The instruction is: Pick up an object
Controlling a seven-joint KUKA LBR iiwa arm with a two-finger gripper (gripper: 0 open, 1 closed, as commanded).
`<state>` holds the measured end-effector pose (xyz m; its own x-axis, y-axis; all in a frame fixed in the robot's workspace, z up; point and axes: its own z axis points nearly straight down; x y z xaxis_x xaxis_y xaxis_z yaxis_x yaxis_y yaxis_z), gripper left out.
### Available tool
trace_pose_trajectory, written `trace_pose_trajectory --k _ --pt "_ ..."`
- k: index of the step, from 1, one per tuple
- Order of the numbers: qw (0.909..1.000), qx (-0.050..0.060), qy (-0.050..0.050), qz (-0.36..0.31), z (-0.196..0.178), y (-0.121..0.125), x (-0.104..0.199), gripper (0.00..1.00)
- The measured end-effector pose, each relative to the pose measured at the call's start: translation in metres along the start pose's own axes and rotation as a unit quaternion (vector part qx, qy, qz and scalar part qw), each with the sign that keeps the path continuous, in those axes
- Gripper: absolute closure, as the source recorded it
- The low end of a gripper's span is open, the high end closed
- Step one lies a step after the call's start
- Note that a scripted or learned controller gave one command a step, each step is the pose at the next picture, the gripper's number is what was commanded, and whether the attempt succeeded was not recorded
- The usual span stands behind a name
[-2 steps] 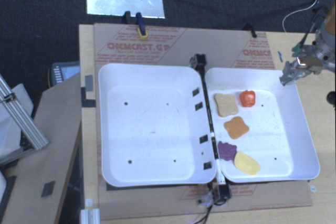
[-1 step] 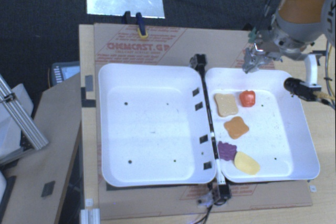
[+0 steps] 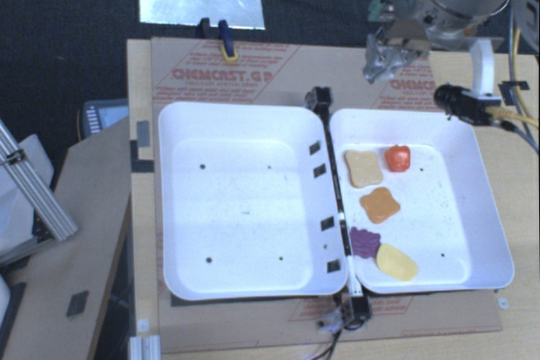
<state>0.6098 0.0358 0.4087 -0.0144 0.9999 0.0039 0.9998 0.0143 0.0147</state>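
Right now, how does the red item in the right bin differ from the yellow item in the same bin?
The red item is small and round; the yellow item is larger, elongated and flatter. The red item lies at the far end of the right bin, beside the tan slice; the yellow item lies at the near end, next to the purple piece. Both rest on the bin floor.

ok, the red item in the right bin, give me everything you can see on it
The red object is small, rounded and glossy-looking, like a toy tomato or strawberry, with a paler highlight on top; finer detail is too small to tell. It sits on the floor of the right bin, toward the far side, just right of the tan toast-shaped piece, close to it but apparently apart. The gripper is beyond the bin's far rim, not touching it.
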Motion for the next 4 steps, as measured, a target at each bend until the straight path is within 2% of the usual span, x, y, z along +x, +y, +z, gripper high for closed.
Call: trace_pose_trajectory --k 1,2,3,4 --pt "1.0000 0.008 -0.001 0.002 0.061 0.006 0.063 1.00" --pt "1.0000 0.006 -0.001 0.002 0.081 0.047 0.134 1.00" --pt "1.0000 0.004 0.000 0.002 0.030 0.051 0.195 1.00" --pt "1.0000 -0.003 0.001 0.004 -0.136 0.063 0.199 1.00"
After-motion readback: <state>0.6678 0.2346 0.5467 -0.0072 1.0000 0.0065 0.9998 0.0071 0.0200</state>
